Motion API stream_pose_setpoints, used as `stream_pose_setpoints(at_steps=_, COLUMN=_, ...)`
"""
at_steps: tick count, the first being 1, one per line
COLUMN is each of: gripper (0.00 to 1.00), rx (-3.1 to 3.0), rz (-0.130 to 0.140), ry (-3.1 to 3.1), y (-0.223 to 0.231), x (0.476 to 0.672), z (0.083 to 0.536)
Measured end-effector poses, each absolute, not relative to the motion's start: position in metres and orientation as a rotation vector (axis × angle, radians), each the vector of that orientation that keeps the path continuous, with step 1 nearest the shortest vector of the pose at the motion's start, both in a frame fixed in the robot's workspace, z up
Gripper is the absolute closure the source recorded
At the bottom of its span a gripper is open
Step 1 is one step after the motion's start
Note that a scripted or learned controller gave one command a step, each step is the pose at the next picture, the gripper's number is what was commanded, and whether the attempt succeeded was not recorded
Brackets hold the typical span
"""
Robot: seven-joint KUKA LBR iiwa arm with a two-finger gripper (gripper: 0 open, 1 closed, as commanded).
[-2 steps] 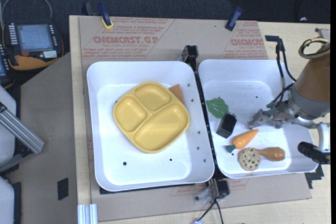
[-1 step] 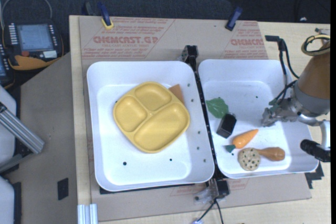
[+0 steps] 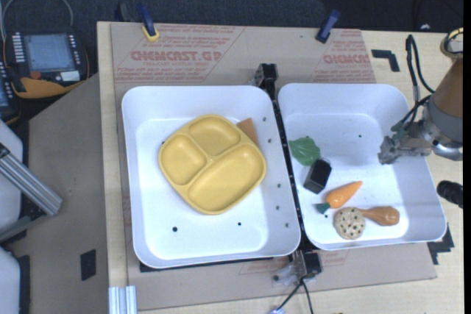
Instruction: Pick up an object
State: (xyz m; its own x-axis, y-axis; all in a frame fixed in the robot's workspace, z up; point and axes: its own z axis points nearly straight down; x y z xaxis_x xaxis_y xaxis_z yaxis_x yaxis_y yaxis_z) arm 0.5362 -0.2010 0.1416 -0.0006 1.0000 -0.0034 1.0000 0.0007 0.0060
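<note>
In the right bin lie a green leaf-shaped toy, a small black block, an orange carrot, a speckled cookie and a tan drumstick. My gripper hangs over that bin's right side, near its right wall. It is well right of the leaf and block and above the drumstick in the view. Nothing is visibly held in it.
The left bin holds a yellow divided plate with a brown piece sticking out from under its upper right rim. A black divider strip runs between the bins. A pendant lies off the bench at left.
</note>
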Motion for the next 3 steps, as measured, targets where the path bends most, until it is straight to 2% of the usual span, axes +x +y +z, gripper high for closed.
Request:
stream_pose_setpoints(at_steps=1, gripper=1.00, rx=2.214, rz=0.005, ry=2.218, y=-0.195, x=0.543, z=0.203)
stream_pose_setpoints(at_steps=2, gripper=1.00, rx=2.214, rz=0.004, ry=2.218, y=-0.196, x=0.544, z=0.244)
stream_pose_setpoints(at_steps=3, gripper=1.00, rx=2.218, rz=0.000, ry=2.227, y=-0.153, x=0.545, z=0.240)
